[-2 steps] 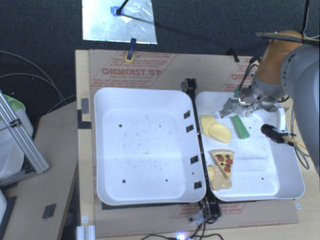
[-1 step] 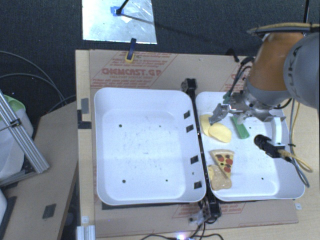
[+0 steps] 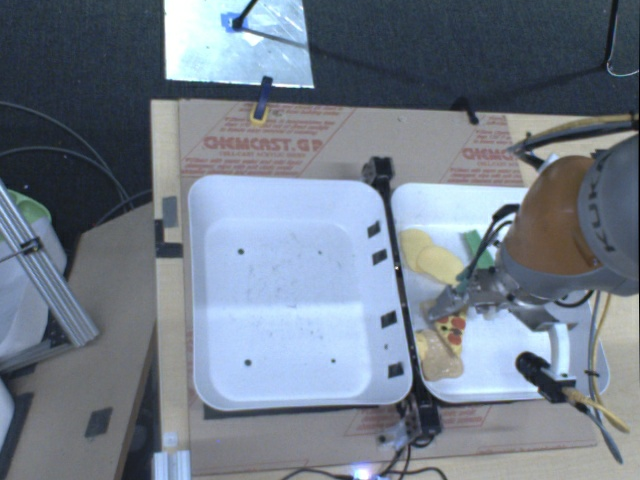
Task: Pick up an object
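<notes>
Left bin (image 3: 290, 288): white, shallow, a few dark specks on its floor. It sits on a brown sheet (image 3: 330, 138) with red lettering, which lies on the bench. A black divider (image 3: 392, 268) with clips runs between the 2 bins.

Right bin (image 3: 440, 200): holds the items, all clustered toward its left side. 2 pale yellow pieces (image 3: 428, 253) lie near the divider, touching each other. A green item (image 3: 474, 248) lies just right of them, partly under the arm. Lower down, a tan piece (image 3: 440, 358) rests against the bin's near-left corner. Just above it, a small item with red and yellow marks (image 3: 455, 328), touching or nearly touching the tan piece.

Gripper (image 3: 447, 306): low over the right bin, directly above the red-yellow item and below the yellow pieces. Cannot tell if it is open or closed; nothing visibly held.

Arm (image 3: 560, 233): grey with orange band, enters from the right, covering much of the bin's right half.
</notes>
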Controlling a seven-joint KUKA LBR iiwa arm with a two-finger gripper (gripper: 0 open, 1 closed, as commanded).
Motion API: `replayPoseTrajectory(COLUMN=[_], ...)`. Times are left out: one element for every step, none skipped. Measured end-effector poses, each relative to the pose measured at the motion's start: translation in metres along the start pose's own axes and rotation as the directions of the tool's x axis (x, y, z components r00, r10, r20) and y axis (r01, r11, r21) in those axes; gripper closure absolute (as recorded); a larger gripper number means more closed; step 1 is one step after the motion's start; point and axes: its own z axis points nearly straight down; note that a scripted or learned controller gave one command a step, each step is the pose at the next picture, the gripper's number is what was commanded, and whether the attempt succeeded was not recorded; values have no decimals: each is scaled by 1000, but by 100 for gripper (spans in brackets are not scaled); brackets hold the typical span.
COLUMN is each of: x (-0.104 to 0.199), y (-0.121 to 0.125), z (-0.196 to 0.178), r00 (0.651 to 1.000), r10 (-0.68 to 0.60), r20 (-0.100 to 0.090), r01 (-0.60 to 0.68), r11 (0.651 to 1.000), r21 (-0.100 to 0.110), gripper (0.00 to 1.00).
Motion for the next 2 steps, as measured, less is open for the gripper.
replayPoseTrajectory(x=[2,2], y=[6,6], z=[-15,-14], r00=[1000,1000], r10=[-5,-5], r20=[2,2], r01=[5,5], r11=[1000,1000], r21=[-15,-15], gripper=[100,0])
